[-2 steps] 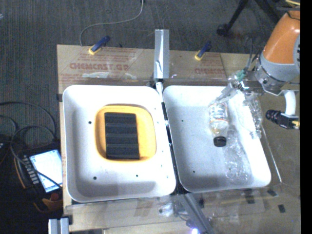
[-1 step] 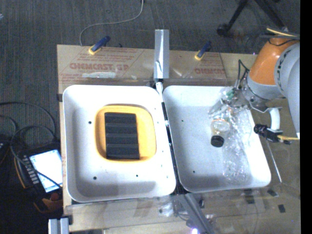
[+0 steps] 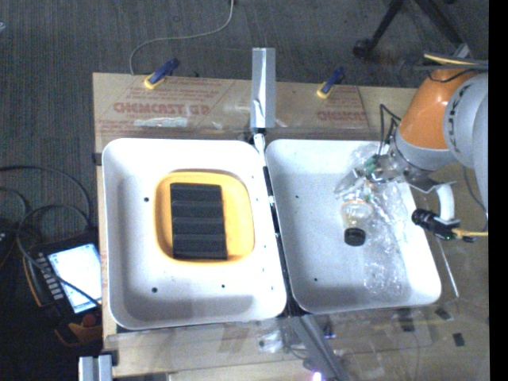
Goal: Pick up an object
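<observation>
- The arm (image 3: pixel 444 125), grey with an orange band, reaches in from the right and bends down over the upper right part of the right bin (image 3: pixel 317 276)
- The gripper (image 3: pixel 379 167) sits low at the top of a crumpled clear plastic wrap (image 3: pixel 381 228); whether it is released or clenched cannot be told, since glare and plastic hide its tip
- The wrap spreads down the right side of the right bin, and a small black cap-like piece (image 3: pixel 354 235) lies at its left edge, perhaps part of a clear item inside the wrap
- In the left bin (image 3: pixel 127 276) a yellow tray (image 3: pixel 165 213) lies flat near the middle, with a black ribbed block (image 3: pixel 198 221) resting in it
- Two blue clamps (image 3: pixel 161 72) grip the bench's far edge
</observation>
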Available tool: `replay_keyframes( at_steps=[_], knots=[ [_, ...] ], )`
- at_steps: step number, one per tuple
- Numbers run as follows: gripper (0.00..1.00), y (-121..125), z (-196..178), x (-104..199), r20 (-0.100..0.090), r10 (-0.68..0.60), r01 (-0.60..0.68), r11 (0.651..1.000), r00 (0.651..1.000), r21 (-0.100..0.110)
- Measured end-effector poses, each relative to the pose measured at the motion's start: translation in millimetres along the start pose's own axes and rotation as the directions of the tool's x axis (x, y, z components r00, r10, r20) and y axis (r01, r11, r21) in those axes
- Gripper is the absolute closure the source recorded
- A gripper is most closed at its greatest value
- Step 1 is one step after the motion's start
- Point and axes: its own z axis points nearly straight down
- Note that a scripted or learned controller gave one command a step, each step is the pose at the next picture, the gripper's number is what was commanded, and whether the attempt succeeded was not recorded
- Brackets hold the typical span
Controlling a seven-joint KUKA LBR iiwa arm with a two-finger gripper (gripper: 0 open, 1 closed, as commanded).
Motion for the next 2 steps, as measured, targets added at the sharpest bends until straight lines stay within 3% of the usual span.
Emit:
replay_keyframes(
  at_steps=[1, 2],
  knots=[
    [1.00, 1, -9, 1, -0.003, -0.001, 0.001, 1.000, 1.000, -0.002],
    [1.00, 68, -81, 98, -0.026, -0.062, 0.063, 0.998, 0.998, 0.032]
  ],
)
